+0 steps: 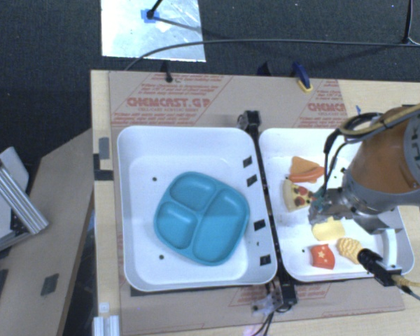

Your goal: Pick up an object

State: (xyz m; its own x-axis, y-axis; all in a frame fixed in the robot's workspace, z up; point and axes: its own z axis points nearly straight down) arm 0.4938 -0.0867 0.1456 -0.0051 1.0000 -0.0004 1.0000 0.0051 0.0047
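The right bin [280, 152] holds several toy foods. An orange wedge [305, 169] lies toward the back, a pizza slice [295, 194] sits just below it, a pale yellow piece [328, 229] lies in the middle, a red piece [323, 256] is at the front, and a ridged yellow piece [348, 246] is beside it. My gripper [321, 207] hangs low over the bin between the pizza slice and the pale yellow piece, right at the yellow piece's upper edge. The arm's bulk hides the bin's right part.
The left bin [136, 152] holds a blue divided plate [200, 218]. A black-clipped divider [260, 194] runs between the bins. The arm's orange band [381, 163] covers the right bin's far side.
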